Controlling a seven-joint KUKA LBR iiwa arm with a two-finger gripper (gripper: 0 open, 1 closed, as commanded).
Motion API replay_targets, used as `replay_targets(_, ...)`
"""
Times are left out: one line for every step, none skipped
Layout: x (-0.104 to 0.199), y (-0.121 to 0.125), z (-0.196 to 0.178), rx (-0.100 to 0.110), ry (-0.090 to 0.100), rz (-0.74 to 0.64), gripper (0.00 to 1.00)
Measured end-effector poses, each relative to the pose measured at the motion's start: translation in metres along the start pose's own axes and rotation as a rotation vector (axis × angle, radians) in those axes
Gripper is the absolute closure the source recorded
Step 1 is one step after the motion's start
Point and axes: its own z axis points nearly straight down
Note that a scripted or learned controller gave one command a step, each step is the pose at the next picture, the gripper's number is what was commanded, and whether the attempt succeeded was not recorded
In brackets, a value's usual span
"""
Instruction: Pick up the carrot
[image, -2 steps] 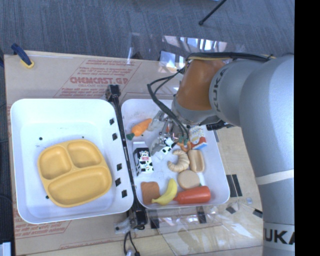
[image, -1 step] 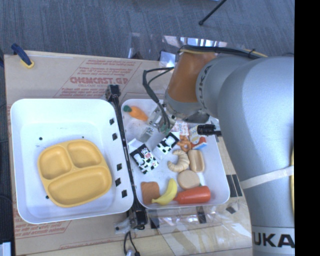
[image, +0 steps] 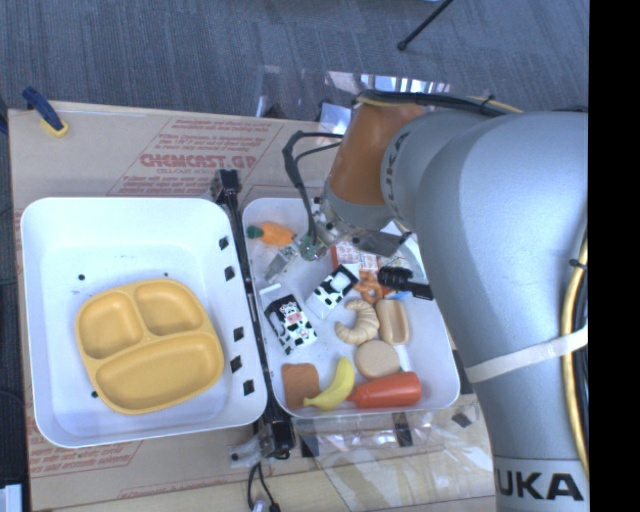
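The carrot (image: 272, 235) is a small orange toy with a green top. It lies at the far left corner of the right bin (image: 440, 345), close to the wall. My gripper (image: 291, 256) hangs just to the right of it and a little nearer the camera, pointing down and left. Its fingers (image: 277, 265) are open with nothing between them, and they stand apart from the carrot. The grey arm with its orange band (image: 365, 150) covers the bin's far right part.
Toy foods crowd the right bin: two cow-patterned cartons (image: 290, 325), a croissant (image: 358, 322), a bread roll (image: 392, 320), a banana (image: 335, 385), a red pepper (image: 387, 390) and a toast slice (image: 299, 382). The left bin (image: 60, 240) holds a yellow divided plate (image: 150, 345).
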Motion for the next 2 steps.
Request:
replay_targets(-0.0067,0.0069,0.0015,0.009,0.011,0.061,0.0)
replay_targets(-0.0068,0.0088,-0.0046,0.01,0.005,0.05,1.0)
